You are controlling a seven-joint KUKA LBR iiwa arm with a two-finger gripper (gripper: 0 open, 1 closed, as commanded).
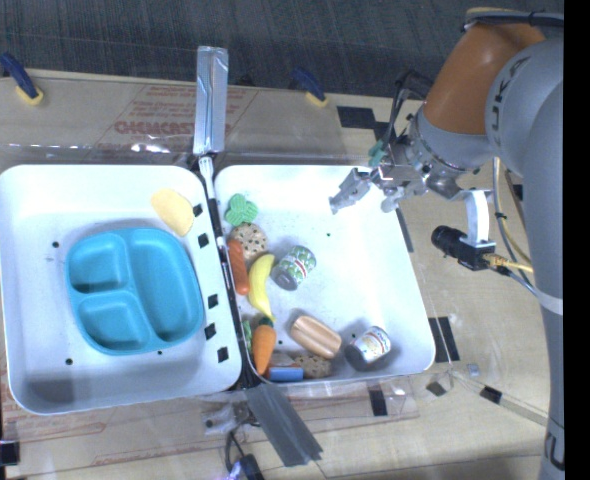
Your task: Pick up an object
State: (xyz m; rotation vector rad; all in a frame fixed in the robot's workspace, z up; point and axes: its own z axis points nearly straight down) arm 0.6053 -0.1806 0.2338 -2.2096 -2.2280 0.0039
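My gripper (367, 194) hangs over the far right part of the right bin (395, 268), open, with nothing between its fingers. Below and left of it the bin holds a small striped can (295, 267), a banana (261, 283), a green toy (240, 209), a cookie (249, 239), two carrots (238, 266), a hot dog bun (315, 335) and a second can (370, 345). All lie apart from the gripper.
The left bin (25, 268) holds a blue divided tray (135, 290) and a yellow lemon-like piece (173, 209). A blue item (285, 374) lies at the right bin's front edge. A metal divider strip (211, 98) stands between the bins at the back.
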